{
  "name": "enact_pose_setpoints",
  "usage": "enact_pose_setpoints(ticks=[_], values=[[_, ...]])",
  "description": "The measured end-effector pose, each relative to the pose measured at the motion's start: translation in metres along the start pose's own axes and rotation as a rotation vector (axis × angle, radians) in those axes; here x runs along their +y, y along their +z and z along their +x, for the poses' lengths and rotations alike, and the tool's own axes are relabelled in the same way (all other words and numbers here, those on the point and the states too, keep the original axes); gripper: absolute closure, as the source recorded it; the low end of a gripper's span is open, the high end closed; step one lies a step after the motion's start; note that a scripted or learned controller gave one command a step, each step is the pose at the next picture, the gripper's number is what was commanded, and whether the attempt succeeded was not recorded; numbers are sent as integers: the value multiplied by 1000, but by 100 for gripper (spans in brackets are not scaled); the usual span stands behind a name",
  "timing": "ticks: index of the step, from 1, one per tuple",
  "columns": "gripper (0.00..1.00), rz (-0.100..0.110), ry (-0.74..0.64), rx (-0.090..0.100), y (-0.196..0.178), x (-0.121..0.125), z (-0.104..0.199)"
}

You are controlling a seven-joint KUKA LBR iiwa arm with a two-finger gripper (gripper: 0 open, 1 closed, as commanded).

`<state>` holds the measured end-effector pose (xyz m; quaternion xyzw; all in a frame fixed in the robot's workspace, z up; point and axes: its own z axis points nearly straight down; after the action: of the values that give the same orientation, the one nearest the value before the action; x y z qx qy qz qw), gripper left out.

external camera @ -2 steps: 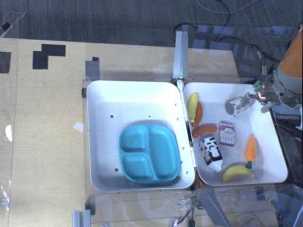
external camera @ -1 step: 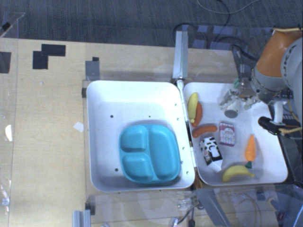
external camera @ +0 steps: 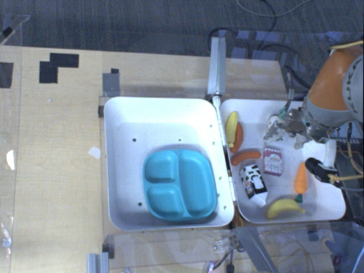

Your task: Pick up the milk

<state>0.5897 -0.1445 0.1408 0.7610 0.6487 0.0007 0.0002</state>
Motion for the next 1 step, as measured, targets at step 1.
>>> enact_pose_setpoints(ticks=[1], values=[[100, -1, -2, 1, -9, 1, 1]])
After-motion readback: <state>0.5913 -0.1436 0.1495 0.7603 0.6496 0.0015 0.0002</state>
